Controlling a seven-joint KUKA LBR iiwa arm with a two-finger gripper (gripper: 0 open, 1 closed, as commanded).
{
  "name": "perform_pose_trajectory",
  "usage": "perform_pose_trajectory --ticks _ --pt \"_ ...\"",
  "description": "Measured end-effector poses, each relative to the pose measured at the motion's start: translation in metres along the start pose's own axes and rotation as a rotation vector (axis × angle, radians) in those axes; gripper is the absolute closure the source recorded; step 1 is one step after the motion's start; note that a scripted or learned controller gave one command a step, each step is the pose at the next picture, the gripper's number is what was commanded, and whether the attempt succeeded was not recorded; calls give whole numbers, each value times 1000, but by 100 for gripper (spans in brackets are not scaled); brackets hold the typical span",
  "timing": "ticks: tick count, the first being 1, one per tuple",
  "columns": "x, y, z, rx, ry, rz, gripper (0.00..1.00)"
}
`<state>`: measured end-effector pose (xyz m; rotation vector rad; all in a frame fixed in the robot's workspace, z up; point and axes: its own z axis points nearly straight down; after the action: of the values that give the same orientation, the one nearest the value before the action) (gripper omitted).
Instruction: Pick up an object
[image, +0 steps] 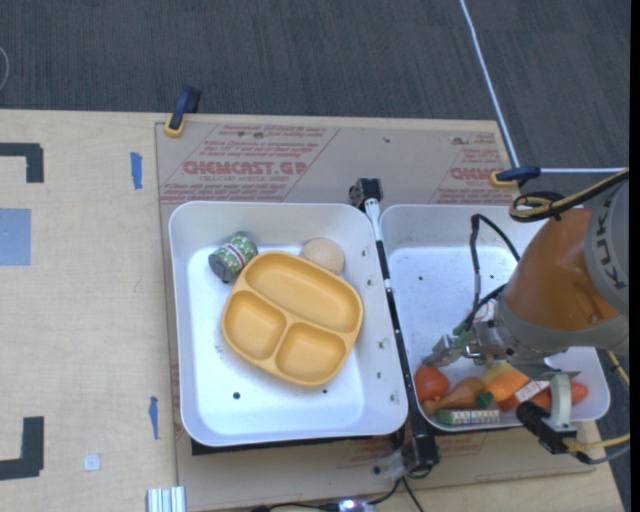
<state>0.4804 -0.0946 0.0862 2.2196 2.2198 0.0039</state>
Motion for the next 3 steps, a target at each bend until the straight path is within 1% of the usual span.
perform_pose_trajectory --ticks 1,2,3 --pt "0 0 0 0 0 0 0" --pt "0 2 -11 -7 -2 1 100" --pt "68 0 -99 1 1 -1 100"
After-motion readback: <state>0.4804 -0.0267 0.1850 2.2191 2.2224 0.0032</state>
